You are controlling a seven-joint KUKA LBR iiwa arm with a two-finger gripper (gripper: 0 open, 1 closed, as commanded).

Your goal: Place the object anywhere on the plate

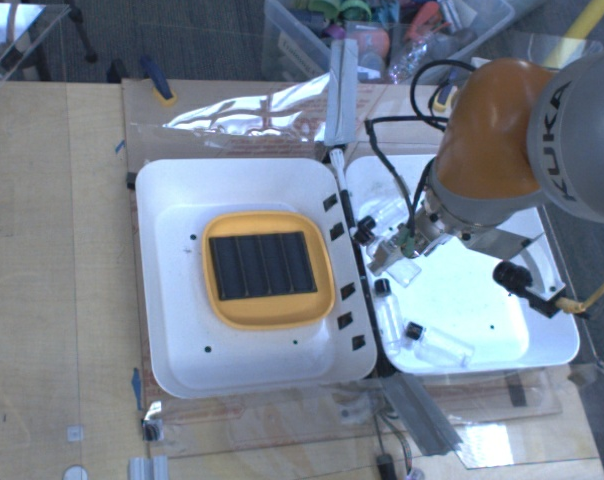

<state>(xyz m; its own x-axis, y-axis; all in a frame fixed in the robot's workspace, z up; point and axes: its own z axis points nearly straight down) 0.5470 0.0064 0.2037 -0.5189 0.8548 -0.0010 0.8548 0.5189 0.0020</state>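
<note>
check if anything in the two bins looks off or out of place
Nothing stands out. The yellow plate sits flat in the left bin, and a small clear object lies in the right bin below the gripper.

Glossy white plastic bins (172, 268); matt wood bench (52, 268).

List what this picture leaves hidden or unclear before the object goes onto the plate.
- Tool: small and washed out against the right bin; whether it is open, shut or holding anything cannot be told.
- Clear object in the right bin: see-through on glaring white, so its outline and kind stay unclear.
- Right bin's far corner: covered by the arm.
- Plate: fully in sight in the left bin.
</note>
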